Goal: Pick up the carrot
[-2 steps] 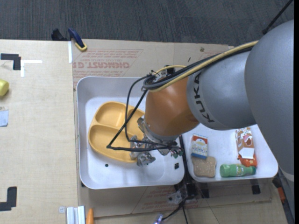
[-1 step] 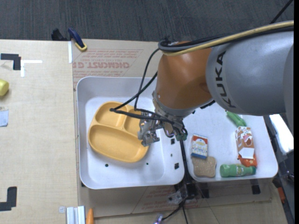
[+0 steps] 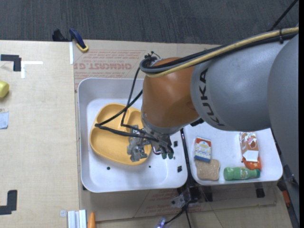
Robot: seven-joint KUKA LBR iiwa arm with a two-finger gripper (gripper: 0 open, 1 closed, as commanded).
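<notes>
The grey KUKA arm (image 3: 237, 80) with its orange band looms largest, reaching down into the left bin (image 3: 95, 182). Its gripper (image 3: 138, 150) hangs over the near edge of a yellow dish (image 3: 110, 127); whether it is open or closed cannot be told. Right of the gripper, the right bin (image 3: 228, 146) holds 4 items: a small carton (image 3: 203, 149), a bread slice (image 3: 208, 170), a green bottle (image 3: 241, 173) and a red-and-white packet (image 3: 249, 152). The carrot's place cannot be told.

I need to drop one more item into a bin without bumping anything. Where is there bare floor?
Left bin: bare strip along its near edge, below the yellow dish and gripper. Right bin: crowded along its near edge by the box, bread slice, green bottle and packet.
</notes>
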